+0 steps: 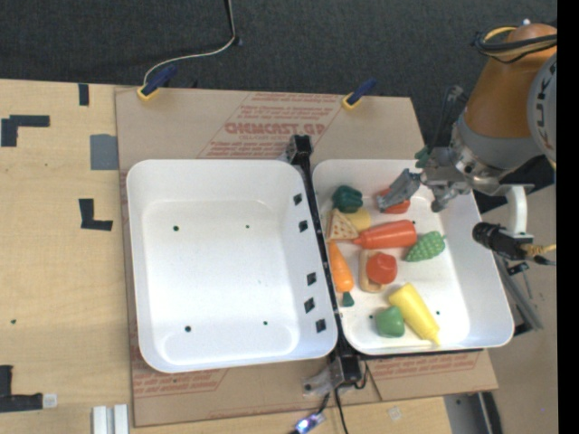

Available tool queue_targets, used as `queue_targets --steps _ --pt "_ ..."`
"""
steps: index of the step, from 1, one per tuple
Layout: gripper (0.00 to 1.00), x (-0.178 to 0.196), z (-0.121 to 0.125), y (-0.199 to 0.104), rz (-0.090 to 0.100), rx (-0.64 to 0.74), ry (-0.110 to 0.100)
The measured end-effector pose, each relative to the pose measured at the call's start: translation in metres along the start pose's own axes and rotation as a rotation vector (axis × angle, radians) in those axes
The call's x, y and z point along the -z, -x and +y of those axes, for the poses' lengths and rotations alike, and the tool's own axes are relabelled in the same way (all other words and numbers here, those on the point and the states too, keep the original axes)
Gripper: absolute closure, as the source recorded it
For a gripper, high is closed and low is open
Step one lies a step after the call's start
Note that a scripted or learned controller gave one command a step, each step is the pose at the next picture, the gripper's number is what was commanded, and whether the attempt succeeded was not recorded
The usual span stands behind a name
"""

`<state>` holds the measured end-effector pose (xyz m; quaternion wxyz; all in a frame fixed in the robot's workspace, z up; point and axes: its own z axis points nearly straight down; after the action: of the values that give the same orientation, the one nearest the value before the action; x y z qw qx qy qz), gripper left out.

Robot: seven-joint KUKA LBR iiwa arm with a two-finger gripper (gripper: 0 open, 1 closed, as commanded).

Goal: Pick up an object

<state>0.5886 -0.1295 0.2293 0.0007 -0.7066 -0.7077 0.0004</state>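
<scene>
Claw [418, 188] hangs over our right bin's [488, 319] far edge; we cannot tell its grip. We count about nine toy foods [387, 269] clustered there, while our left bin [149, 269] offers open floor.

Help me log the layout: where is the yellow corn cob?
The yellow corn cob lies in the right bin, near its front edge, beside the green pepper.

White bins [149, 242] hold an orange carrot [340, 268], red tomato [382, 267], yellow corn [416, 311] and green pepper [390, 323] (at six o'clock); the arm's [511, 89] band is orange.
</scene>
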Motion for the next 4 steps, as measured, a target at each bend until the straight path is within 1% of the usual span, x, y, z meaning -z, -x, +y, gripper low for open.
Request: queue_targets --steps 1,2,3,4 --pt "0.0 -0.131 0.039 -0.005 -0.002 -0.001 0.008" --pt "0.0 -0.139 0.079 -0.029 -0.011 0.005 -0.019" --pt "0.0 -0.138 0.058 -0.026 -0.011 -0.005 0.019" --pt "0.0 -0.138 0.043 -0.024 -0.009 -0.004 0.018"
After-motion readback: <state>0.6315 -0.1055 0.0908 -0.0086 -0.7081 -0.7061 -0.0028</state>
